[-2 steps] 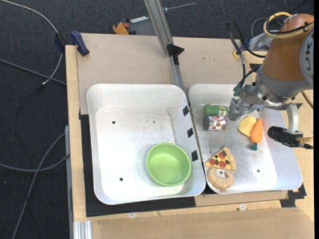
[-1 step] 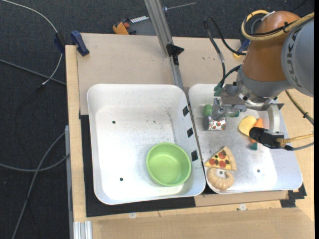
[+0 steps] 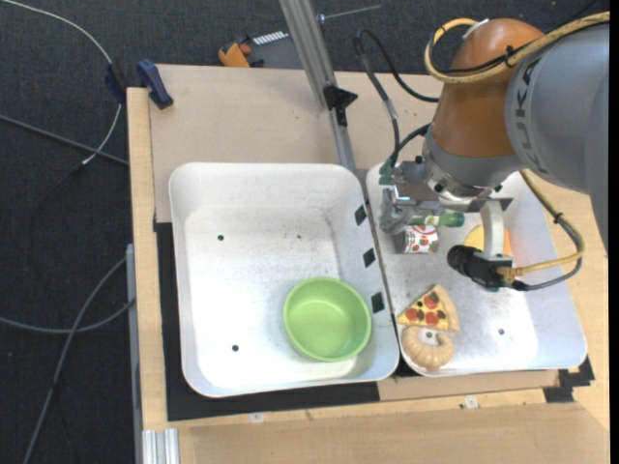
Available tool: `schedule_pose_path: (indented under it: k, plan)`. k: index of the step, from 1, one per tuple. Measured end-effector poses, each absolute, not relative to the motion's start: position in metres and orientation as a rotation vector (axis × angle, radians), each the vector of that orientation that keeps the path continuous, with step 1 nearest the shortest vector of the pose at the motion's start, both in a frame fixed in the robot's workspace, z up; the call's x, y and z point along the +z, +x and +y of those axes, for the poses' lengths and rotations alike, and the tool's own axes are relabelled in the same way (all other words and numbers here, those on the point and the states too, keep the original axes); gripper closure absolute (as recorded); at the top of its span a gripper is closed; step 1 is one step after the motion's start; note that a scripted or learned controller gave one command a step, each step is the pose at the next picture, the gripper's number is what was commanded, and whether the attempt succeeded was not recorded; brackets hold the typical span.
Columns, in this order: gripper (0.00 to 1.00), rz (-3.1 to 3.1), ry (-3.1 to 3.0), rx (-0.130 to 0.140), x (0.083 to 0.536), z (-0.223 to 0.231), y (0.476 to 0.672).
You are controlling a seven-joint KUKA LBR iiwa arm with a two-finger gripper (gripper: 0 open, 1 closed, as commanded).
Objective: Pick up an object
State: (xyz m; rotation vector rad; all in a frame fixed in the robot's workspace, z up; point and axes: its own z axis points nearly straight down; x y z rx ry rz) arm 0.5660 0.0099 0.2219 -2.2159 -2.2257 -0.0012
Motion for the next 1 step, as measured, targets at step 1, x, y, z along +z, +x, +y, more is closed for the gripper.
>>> schedule_pose_path:
  k: [1]
  plan:
    - [1.00,-2.226,-2.215,-0.001,0.2177,0.0636,0.5639]
